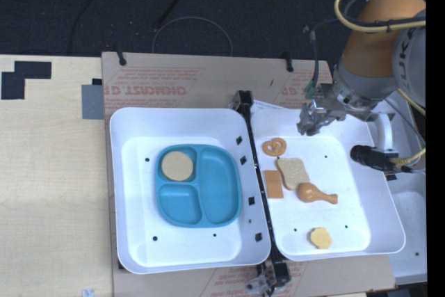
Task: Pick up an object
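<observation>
Currently: gripper [311, 123] over right bin's [379, 236] far rim, finger state cannot be determined, nothing visibly held. Pretzel [274, 147], bread slice [293, 172], drumstick [316, 194] lie in right bin.

White bins [132, 149]; blue tray [208, 198] with tan disc [176, 165]; orange-brown pretzel [274, 147]; beige bread [293, 171]; yellow piece [320, 238].

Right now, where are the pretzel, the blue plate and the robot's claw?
pretzel [274, 147]: camera view, on its twisted loop, right bin.
blue plate [215, 186]: camera view, bare floor of its large compartment, left bin.
claw [311, 124]: camera view, at its tip, above the right bin's far edge.
</observation>
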Controlling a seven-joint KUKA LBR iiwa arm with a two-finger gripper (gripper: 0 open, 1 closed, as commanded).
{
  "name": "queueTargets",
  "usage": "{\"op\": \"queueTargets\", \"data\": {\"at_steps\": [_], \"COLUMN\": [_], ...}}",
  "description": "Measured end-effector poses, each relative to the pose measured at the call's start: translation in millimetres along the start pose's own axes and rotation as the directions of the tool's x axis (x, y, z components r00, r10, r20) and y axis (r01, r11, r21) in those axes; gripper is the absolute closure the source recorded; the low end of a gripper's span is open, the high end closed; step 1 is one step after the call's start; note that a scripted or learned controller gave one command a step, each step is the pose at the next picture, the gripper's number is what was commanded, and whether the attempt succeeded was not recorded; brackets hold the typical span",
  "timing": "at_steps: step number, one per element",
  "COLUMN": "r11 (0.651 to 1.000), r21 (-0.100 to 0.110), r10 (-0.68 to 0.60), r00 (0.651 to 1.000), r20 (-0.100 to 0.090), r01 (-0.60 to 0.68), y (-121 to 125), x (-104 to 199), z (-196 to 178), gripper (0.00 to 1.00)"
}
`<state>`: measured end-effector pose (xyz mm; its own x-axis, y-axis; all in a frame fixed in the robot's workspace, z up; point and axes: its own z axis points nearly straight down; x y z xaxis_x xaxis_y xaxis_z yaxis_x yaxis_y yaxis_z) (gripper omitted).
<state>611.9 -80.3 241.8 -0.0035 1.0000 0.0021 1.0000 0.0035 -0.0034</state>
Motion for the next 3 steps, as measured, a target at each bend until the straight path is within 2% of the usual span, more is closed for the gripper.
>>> {"op": "queueTargets", "data": {"at_steps": [2, 3], "r11": [1.000, 1.000], "r21": [-0.001, 0.000], "r10": [-0.001, 0.000], "r00": [1.000, 1.000], "r20": [0.000, 0.001], "r01": [0.001, 0.000], "y": [3.0, 0.4], "x": [114.4, 158.4], "z": [-7.6, -3.6], "gripper": [1.00, 1.00]}}
